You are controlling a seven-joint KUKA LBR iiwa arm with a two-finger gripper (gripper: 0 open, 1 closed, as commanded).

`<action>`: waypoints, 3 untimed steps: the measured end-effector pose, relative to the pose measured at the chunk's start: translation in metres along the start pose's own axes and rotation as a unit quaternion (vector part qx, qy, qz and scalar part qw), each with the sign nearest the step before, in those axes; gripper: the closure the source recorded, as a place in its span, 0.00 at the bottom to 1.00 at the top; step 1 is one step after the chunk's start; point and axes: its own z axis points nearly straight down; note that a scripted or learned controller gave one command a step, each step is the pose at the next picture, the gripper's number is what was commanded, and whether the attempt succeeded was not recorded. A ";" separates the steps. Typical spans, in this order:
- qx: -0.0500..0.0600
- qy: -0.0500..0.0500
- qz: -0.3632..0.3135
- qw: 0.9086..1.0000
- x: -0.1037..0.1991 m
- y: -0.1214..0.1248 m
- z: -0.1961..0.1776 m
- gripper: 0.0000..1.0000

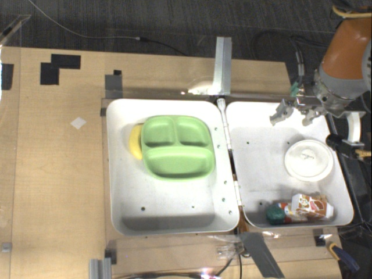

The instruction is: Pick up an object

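Note:
My gripper [295,114] hangs over the far part of the right bin [256,173], open, with nothing between its fingers. Just below it in the view a white round bowl [308,158] rests on the bin floor. A small bottle [302,208] with a green cap and a red-and-white label lies on its side along the bin's near wall. In the left bin [168,214] a green divided plate [176,146] lies flat, and a yellow object [135,142] peeks out from under its left edge.
A metal post [223,63] stands behind the wall between the bins. Black markers [60,67] sit on the wooden bench at the far left. Cables run along the right side near the arm.

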 end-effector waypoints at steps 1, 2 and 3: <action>-0.002 0.000 -0.013 1.000 0.021 -0.099 0.135 0.00; -0.004 -0.002 -0.047 0.999 0.032 -0.090 0.136 0.00; -0.004 -0.001 -0.051 0.999 0.034 -0.086 0.136 0.00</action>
